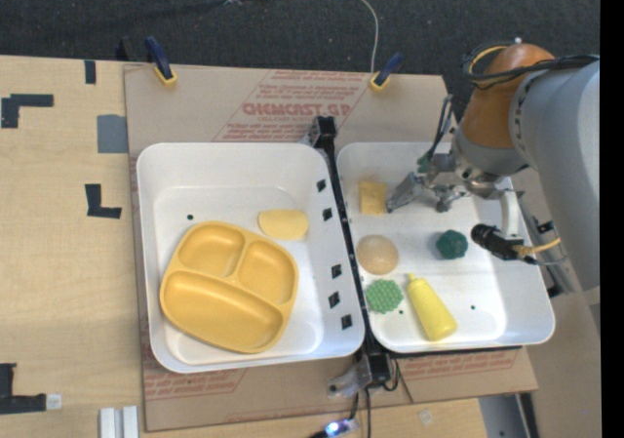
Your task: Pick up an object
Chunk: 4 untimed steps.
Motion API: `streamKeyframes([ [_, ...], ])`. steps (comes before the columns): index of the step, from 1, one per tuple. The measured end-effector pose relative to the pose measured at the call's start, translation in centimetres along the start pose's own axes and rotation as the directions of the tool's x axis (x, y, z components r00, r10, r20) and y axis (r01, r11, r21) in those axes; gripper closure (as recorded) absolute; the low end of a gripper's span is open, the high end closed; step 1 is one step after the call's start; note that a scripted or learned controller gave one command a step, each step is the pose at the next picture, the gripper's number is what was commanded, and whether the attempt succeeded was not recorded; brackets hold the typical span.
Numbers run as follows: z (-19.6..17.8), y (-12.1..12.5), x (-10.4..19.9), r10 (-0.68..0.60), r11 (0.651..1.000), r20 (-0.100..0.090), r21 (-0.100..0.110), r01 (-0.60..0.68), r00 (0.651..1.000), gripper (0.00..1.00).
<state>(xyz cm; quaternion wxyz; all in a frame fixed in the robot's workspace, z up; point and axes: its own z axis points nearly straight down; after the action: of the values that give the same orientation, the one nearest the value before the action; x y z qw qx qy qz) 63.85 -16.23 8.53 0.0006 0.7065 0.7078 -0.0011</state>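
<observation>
My gripper hangs over the back of the right bin, open, with nothing between its fingers. Its left finger ends just right of a yellow block. A dark green lump lies a little in front of the gripper. Nearer the divider sit a tan round piece and a green bumpy ball. A yellow bottle lies tilted at the bin's front.
The left bin holds a yellow divided plate and a pale yellow slice. A black divider runs between the bins. The arm's grey body overhangs the right bin's right side.
</observation>
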Motion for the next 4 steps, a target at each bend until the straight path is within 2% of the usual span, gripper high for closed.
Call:
streamKeyframes([
  [1, -1.1, 0.1, 0.0, -0.001, 1.000, 0.001, -0.003, 0.001, 1.000, 1.00],
  [2, -7.1, -0.5, 0.4, 0.000, 1.000, -0.002, -0.005, 0.000, 1.000, 1.00],
  [3, -11.9, 0.5, 0.3, 0.000, 1.000, -0.002, -0.005, 0.000, 1.000, 1.00],
  [4, -16.7, 0.2, -0.4, 0.000, 1.000, -0.002, -0.004, 0.000, 1.000, 1.00],
])
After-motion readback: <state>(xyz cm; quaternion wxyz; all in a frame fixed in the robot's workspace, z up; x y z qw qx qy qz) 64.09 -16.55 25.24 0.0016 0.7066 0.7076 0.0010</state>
